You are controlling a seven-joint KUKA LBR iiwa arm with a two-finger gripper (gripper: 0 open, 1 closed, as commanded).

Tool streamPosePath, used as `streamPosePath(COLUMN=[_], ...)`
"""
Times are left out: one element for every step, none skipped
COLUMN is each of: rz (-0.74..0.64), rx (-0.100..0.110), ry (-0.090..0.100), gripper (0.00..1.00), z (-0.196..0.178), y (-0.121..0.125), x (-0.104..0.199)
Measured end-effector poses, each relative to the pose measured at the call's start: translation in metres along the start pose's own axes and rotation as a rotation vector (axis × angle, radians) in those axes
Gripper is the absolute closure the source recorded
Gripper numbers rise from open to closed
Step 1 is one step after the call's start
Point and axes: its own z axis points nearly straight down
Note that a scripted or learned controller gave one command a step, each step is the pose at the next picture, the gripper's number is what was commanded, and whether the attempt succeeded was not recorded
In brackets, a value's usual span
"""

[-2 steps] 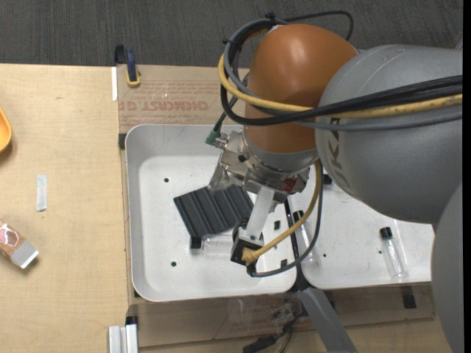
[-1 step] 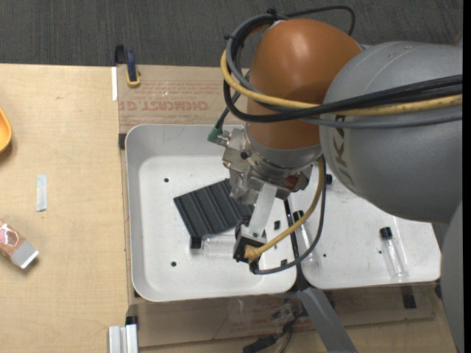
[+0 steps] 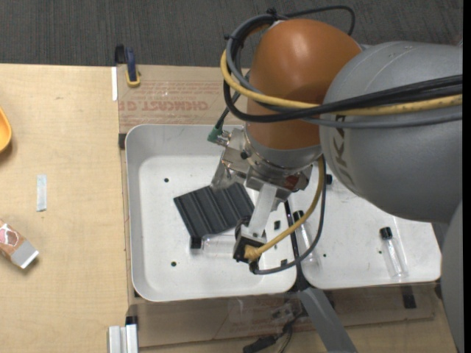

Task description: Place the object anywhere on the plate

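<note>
gripper [image 3: 229, 175] over shallow white left bin [image 3: 154, 219] | grip state: cannot tell | black ribbed rectangular slab [image 3: 210, 208] lies flat beneath it, small clear capped tube [image 3: 213, 247] just beside | risk: flat slab slips, tube gets knocked

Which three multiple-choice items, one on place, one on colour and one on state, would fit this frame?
1. Where does the dark ribbed block lie?
A. in the view's left bin
B. in the right bin
C. outside both bins

2. What colour are the two bins?
A. blue
B. white
C. red

3. How is the black-capped clear tube placed?
A. standing upright
B. lying flat
C. propped against a bin wall

Key:
1 A: the block rests on the left bin's floor.
2 B: both bins show white floors and rims.
3 B: the tube lies along the right bin's floor, away from the walls.
</note>
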Motion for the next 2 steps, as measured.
streamPosePath(rz=[-0.001, 0.000], rx=[0.002, 0.002], ry=[-0.006, -0.006], gripper=[1.00, 0.00], z=[-0.0074, -0.0072], y=[0.0006, 0.0006], x=[-0.0008, -0.0008])
